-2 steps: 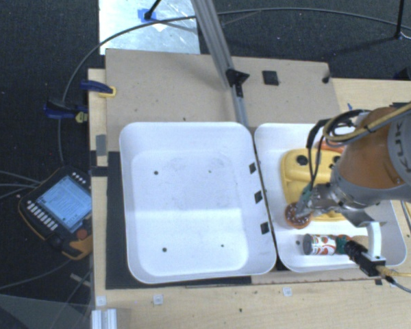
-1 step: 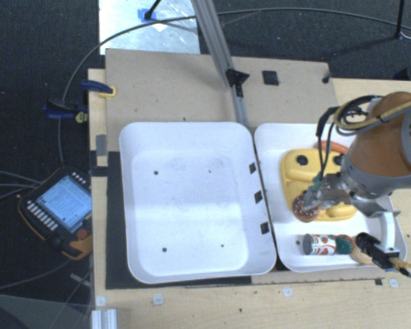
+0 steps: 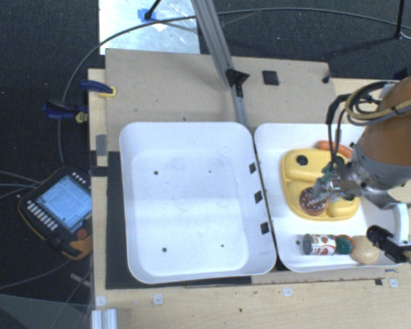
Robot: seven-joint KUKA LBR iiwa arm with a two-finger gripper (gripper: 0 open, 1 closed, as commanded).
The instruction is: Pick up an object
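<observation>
In the right bin [image 3: 277, 184] lies a large yellow toy [image 3: 308, 170] with a black dot and a brown round patch [image 3: 311, 200] on it. My gripper [image 3: 327, 187] hangs low over the toy's right part, right by the brown patch. An orange bit [image 3: 325, 144] peeks out behind the arm. Along the bin's front wall lie a small can with a red and white label [image 3: 320, 245], a green piece [image 3: 344, 244] and a tan rounded object [image 3: 365, 251].
The left bin [image 3: 185, 197] stands beside the right one, their rims meeting at black clips [image 3: 258, 196]. A metal pole [image 3: 216, 40] crosses the bench at the back. A teach pendant [image 3: 58, 208] lies on the floor to the left.
</observation>
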